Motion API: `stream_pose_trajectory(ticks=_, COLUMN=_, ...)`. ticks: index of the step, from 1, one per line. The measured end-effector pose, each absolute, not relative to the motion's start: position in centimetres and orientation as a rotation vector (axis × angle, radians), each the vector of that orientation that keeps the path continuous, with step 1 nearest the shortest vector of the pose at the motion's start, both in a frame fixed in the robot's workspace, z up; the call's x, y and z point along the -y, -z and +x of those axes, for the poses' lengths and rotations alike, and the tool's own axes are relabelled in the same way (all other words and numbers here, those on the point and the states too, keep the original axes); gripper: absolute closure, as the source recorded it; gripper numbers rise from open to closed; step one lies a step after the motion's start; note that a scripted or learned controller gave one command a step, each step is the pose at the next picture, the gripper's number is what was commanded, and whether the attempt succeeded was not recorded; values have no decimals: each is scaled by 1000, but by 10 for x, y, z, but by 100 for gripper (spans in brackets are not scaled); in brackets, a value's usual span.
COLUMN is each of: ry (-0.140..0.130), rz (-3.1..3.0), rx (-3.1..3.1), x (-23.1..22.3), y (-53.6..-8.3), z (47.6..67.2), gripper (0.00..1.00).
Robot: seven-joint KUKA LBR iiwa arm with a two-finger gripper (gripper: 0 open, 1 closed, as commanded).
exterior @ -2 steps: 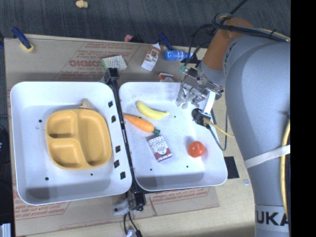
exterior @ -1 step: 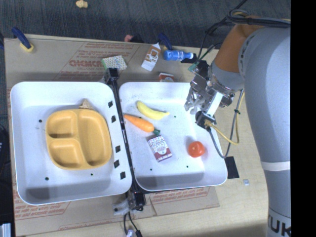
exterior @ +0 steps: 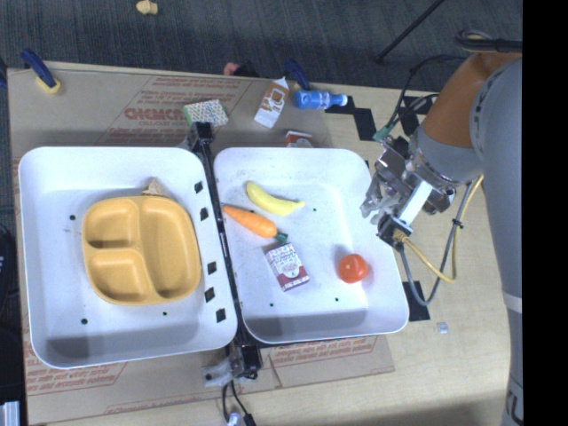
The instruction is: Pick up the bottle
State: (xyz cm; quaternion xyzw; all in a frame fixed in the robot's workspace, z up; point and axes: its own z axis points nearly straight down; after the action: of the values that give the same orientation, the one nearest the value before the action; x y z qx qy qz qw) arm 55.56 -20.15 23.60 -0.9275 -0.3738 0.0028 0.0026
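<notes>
The bottle (exterior: 319, 100) lies on the surface (exterior: 133, 96) behind the right bin (exterior: 355, 313), outside the bin's far rim. A small carton (exterior: 272, 103) stands just left of the bottle, and a blue clamp (exterior: 295, 74) sits close behind it on the same side. A small packet (exterior: 299, 138) lies between the bottle and the bin rim. Black tape (exterior: 364, 118) and cables (exterior: 404, 105) crowd the bottle's right. The end effector (exterior: 383, 213) hangs over the bin's right rim, well apart from the bottle. Above the bottle the space is open.

Blue bottle (exterior: 319, 100) on its side
</notes>
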Motion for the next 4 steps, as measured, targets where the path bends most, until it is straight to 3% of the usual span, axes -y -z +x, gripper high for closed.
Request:
stream_pose_trajectory(ticks=1, ry=-5, rz=-2877, rx=1250, x=206, y=-250, z=476, gripper=100)
stream_pose_trajectory(ticks=2, ry=-4, rz=-3067, rx=669, x=193, y=-239, z=476, gripper=100)
stream_pose_trajectory(ticks=3, ry=-5, rz=-3122, rx=329, x=210, y=-223, z=476, gripper=100)
stream_pose_trajectory(ticks=4, ry=-3, rz=-3122, rx=326, x=211, y=-232, z=476, gripper=100)
